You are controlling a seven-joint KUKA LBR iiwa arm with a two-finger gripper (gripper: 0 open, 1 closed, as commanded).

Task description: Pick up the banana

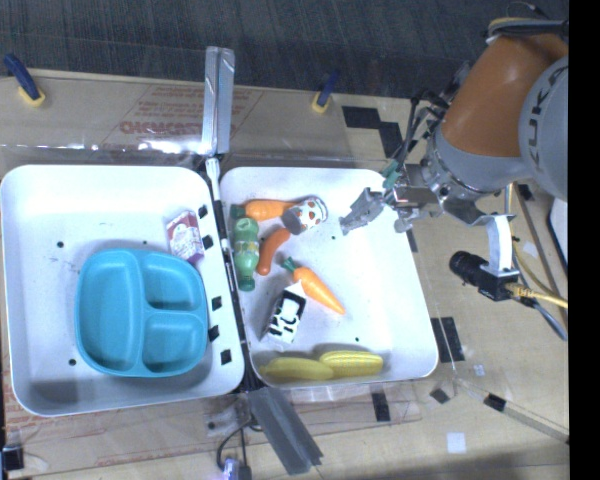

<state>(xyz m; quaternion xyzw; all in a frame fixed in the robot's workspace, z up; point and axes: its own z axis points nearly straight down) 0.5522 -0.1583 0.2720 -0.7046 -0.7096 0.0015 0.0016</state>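
One gripper (365, 211) is what you have to work with, and you see it over the far right part of the right bin (405, 298), reaching in from the right on the grey arm (500, 98) with its orange band. Its two fingers point left and stand slightly apart with nothing between them, so you can read it as open and holding nothing. Just to its left lies a small round toy with a white face (305, 213), touching the end of an orange carrot-like piece (265, 209) against the far wall. Nearer you, a second orange piece (273, 249) lies at a slant, beside a green stacked toy (245, 251) that hugs the left wall. Your next carrot (315, 286), with a green top, sits mid-bin, and a black-and-white carton (288, 317) lies just near of it. The banana (322, 365) lies along the near wall of the right bin, well apart from the gripper. In the left bin (30, 218) you find a blue divided plate (140, 311) and a small dark red packet (185, 236) at its far right edge
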